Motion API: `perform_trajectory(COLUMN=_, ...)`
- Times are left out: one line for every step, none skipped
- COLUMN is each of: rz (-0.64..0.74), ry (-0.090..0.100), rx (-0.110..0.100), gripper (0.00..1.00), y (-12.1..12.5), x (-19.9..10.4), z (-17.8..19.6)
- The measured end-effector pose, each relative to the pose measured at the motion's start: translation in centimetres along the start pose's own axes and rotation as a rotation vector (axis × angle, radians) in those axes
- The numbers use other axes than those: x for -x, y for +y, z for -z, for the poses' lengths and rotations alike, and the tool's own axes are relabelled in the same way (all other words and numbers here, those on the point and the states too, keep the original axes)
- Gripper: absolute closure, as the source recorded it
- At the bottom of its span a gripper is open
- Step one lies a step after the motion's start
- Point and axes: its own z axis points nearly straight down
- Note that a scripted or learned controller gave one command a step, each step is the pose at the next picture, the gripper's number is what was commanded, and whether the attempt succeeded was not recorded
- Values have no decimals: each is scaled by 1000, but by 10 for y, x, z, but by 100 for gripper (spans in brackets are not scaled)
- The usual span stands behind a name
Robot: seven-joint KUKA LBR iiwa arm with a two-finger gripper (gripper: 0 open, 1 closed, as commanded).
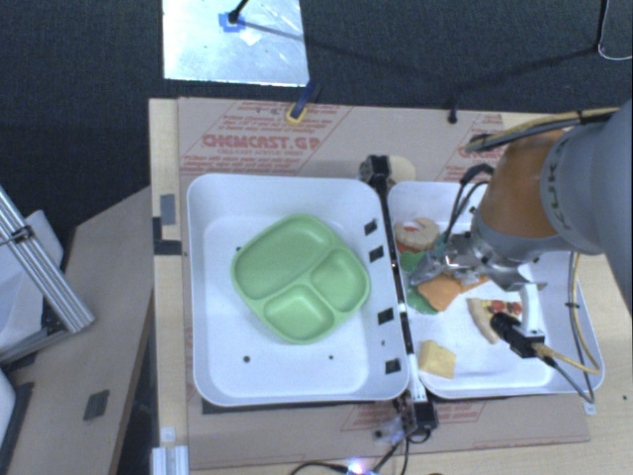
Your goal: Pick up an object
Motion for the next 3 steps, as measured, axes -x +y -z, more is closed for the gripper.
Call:
perform_trajectory(rz=-2, ry=-6, rx=12, gripper=100, y=3, x=3, z=15)
perform_trajectory(rz=3, ry=1, rx=1, gripper=100, y=11, x=1, z=61)
perform_trajectory(rz=4, ry=1, rx=2, gripper=100, y=18, x=-6, z=108)
